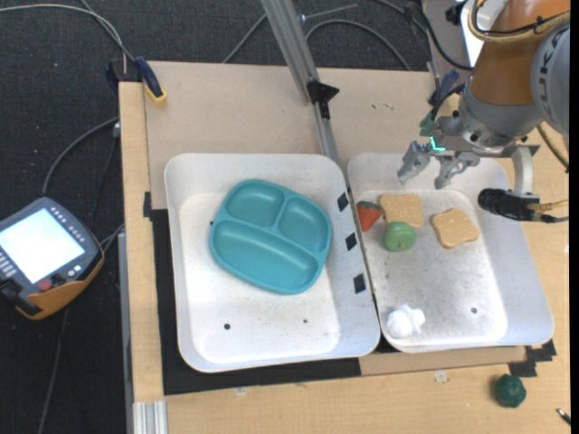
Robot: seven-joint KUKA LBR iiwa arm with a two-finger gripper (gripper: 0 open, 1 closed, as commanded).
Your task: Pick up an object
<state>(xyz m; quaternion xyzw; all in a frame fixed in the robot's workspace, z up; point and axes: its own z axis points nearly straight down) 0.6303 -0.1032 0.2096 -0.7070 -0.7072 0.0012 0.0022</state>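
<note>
My gripper point(429, 170) hangs over the back edge of the right bin point(507, 319), its fingers spread open with nothing between them. Just below it in the bin lie a tan bread slice point(403, 209), a second toast piece point(454, 228), a green apple point(400, 237) and a red strawberry-like piece point(368, 215). A white crumpled object point(405, 321) rests near the bin's front left. The gripper is above and slightly behind the bread slice, not touching it.
The left bin point(194, 333) holds a teal divided plate point(270, 235). A metal pole point(298, 52) slants over the bench behind the bins. A dark green ball point(510, 390) sits on the bench front right. A handheld pendant point(41, 256) lies off the bench at left.
</note>
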